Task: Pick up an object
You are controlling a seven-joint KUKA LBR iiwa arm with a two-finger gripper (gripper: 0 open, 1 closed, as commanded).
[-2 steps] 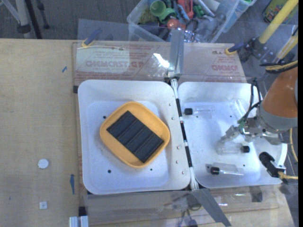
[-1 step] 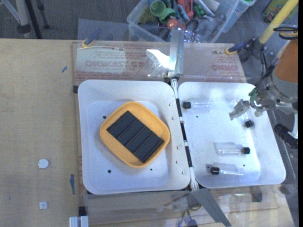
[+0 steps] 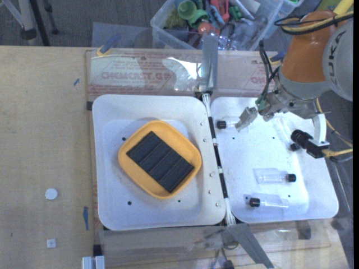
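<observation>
A yellow square tray with a black ribbed panel [image 3: 160, 158] lies tilted in the left bin [image 3: 106, 206]. The right bin [image 3: 322, 198] holds three clear vials with black caps: one [image 3: 274, 176] at mid-right, one [image 3: 263, 203] near the front, and one [image 3: 222, 124] at the back left by the divider. My gripper [image 3: 247, 117] hangs low over the back of the right bin, just right of that back vial. Nothing is visibly held in it. The orange-banded wrist [image 3: 305, 49] rises behind it.
A black connector and cables [image 3: 305, 142] hang from the wrist over the right bin's right side. A clear tub of colourful toys [image 3: 224, 10] stands behind the bins. A plastic-wrapped board [image 3: 146, 74] lies along the back edge. The wooden bench [image 3: 45, 150] stretches to the left.
</observation>
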